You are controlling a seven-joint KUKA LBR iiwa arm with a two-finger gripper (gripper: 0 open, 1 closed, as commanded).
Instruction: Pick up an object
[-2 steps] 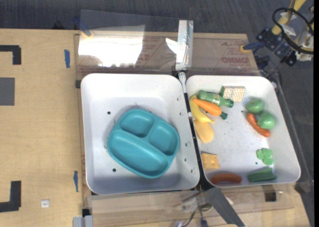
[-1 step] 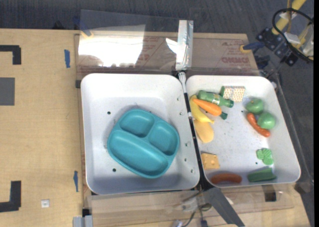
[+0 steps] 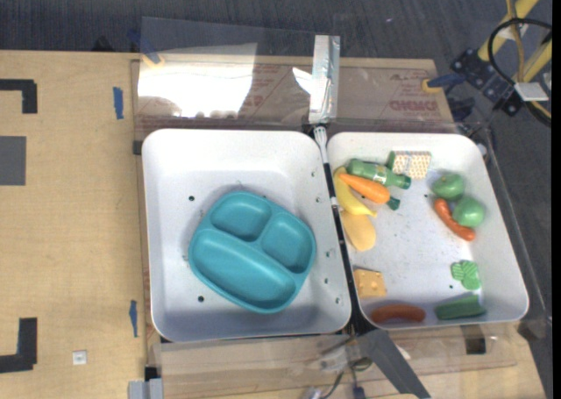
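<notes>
Tool's state could not be told, and the red toy sausage (image 3: 399, 312), lying in the white bin (image 3: 500, 239) on the arm's side, looked light, stiff and smooth, probably best pinched across its narrow middle.

the two white bins (image 3: 166, 239) look like smooth, faintly glossy plastic. the teal tray (image 3: 252, 251) is matt plastic. the counter (image 3: 61, 213) looks like bare, dull wood board.
</notes>
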